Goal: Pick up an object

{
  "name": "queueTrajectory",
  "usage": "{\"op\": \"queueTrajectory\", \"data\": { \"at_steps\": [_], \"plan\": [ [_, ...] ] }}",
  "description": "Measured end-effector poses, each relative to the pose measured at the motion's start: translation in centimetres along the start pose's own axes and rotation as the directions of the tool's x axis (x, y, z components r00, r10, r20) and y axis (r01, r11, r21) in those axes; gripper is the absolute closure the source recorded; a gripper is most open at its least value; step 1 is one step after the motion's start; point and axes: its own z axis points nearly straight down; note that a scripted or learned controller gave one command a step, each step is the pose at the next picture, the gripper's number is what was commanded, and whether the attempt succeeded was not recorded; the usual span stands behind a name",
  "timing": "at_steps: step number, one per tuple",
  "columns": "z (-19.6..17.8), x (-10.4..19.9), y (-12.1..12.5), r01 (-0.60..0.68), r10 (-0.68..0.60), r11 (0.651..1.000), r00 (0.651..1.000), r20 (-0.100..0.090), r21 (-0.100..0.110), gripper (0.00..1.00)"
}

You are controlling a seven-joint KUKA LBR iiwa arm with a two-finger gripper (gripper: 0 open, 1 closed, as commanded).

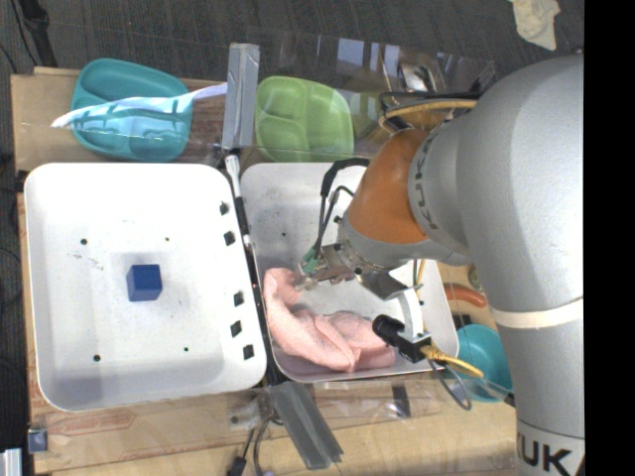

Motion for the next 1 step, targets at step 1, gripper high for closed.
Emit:
{"op": "queueTrajectory", "data": {
  "at_steps": [1],
  "plan": [
    [0.0, 0.0, 0.0, 0.0, 0.0, 1.0, 1.0, 0.0, 0.0, 0.0]
  ]
}}
